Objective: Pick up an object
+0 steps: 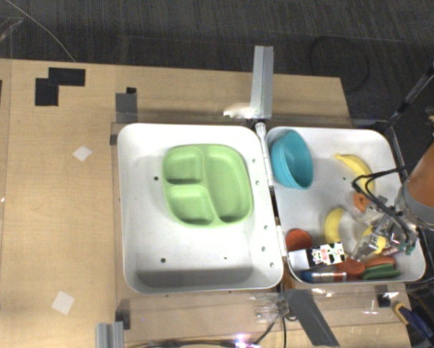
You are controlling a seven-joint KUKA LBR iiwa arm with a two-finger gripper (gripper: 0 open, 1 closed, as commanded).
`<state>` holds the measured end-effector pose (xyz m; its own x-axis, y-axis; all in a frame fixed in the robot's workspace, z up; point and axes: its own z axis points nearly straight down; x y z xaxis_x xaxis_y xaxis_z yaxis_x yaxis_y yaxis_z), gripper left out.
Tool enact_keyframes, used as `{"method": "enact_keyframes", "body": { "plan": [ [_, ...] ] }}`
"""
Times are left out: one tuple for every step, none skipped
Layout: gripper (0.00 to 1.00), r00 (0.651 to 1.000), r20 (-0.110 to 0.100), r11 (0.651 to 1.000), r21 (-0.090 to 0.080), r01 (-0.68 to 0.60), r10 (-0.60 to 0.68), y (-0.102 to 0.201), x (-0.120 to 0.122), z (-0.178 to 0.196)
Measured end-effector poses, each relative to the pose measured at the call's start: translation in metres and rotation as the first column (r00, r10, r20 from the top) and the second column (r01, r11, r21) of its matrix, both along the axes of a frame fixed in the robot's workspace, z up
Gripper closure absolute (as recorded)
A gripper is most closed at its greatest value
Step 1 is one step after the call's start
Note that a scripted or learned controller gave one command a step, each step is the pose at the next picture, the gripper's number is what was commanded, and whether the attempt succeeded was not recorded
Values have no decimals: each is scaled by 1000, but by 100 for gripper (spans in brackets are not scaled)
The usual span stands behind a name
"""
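Light green tray, teal bowl, yellow banana, white bins.

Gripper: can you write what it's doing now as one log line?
gripper low in right bin | among small items | banana behind | left bin: green tray

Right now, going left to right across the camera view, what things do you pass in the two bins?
Green divided tray → blue bowl → red object → banana → gripper.
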<state>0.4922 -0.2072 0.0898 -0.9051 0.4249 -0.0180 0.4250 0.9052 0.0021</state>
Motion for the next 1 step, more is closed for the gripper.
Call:
{"method": "enact_keyframes", "body": {
  "plan": [
    [0,997,-1,997,0,80,-80,3,-1,0]
  ]
}}
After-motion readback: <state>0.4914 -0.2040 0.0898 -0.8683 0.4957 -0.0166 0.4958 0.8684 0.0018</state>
